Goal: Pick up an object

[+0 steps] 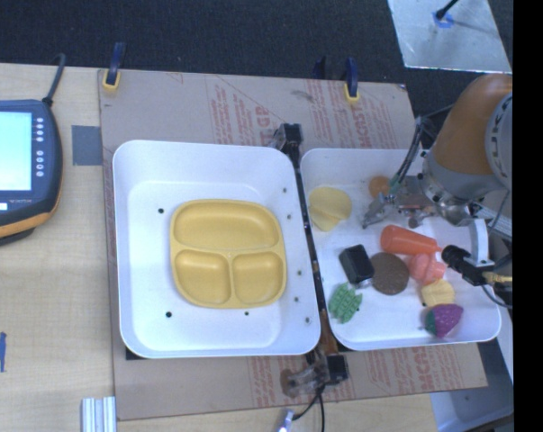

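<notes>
The right white bin (487, 331) holds several small objects. Among them are a pale yellow round piece (329, 207), an orange carrot-like piece (408, 239), a black block (356, 264), a brown disc (390, 274) and a green leafy piece (345, 302). A pink piece (426, 266), a yellow lump (438, 292) and a purple-red berry (443, 319) lie toward the right side. A small orange thing (379, 185) sits at the back. My gripper (376, 214) hangs low over the bin's back middle, between the pale yellow piece and the carrot-like piece, just in front of the small orange thing.
The left white bin (136, 241) holds a yellow three-compartment plate (228, 252). A raised divider (305, 241) separates the two bins. A teach pendant (10, 169) lies on the bench at far left. The arm's orange band (474, 133) stands over the right bin's back corner.
</notes>
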### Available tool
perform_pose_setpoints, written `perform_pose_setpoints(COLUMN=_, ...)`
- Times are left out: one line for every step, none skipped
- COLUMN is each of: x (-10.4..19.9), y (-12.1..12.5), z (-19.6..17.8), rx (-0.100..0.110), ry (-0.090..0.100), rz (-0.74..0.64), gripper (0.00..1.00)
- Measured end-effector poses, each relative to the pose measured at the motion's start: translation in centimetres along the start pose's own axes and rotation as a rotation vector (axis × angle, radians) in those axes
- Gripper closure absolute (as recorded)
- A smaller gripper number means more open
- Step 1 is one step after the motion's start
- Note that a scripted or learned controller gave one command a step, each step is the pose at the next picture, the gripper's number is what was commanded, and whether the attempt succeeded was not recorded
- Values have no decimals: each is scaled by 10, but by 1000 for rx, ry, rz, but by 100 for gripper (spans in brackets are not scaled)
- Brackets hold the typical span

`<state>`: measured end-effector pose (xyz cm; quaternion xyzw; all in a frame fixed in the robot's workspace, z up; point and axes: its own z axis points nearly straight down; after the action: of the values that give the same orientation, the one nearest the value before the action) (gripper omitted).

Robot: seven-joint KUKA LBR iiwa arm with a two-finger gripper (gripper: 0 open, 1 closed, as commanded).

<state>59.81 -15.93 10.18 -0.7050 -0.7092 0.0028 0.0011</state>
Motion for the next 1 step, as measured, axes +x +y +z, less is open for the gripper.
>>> perform_pose_setpoints(x=-2, y=-34, z=11, rx=-1, ry=2, rz=0, gripper=0)
